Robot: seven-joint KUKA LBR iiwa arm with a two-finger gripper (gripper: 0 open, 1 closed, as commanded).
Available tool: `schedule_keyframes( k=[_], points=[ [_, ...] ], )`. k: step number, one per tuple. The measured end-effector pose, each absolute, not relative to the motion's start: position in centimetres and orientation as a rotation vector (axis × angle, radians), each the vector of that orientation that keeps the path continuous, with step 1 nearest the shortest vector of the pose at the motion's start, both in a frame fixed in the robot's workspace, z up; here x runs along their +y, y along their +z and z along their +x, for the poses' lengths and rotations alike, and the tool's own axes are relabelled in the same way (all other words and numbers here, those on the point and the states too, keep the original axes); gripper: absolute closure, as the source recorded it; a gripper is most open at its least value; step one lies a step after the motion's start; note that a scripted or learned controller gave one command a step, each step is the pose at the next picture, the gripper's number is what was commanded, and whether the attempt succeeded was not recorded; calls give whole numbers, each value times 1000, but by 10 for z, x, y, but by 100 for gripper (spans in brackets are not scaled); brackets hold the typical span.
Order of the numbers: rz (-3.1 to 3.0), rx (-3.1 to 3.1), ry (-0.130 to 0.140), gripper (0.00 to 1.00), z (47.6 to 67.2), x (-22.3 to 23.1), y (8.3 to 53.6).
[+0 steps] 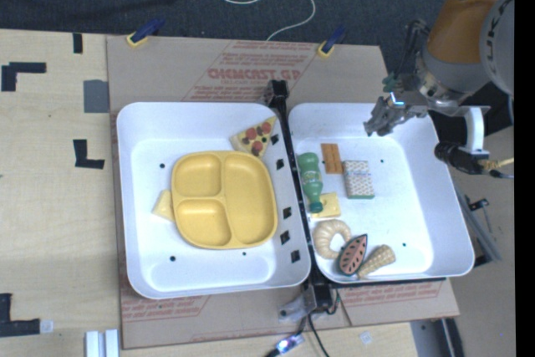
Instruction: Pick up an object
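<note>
Toy food (347, 251) at right bin's (426, 205) near edge, well apart from hand (380, 119), grip unclear.

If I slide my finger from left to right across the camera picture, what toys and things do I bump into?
Yellow divided plate → pizza slice → green bottle → wafer block → gripper, hanging over the right bin's far edge.
</note>
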State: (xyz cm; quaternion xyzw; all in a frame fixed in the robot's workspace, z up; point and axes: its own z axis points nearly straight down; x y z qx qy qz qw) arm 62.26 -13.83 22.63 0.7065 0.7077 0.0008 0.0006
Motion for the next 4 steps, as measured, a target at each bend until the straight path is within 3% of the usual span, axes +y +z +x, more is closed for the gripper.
schedule_keyframes(
  k=[2, 3, 4],
  points=[
    [2218, 2229, -3, 100, 629, -40, 219],
    [2220, 2224, -1, 100, 632, -49, 224],
    [2223, 2222, -5, 100, 613, -51, 220]
  ],
)
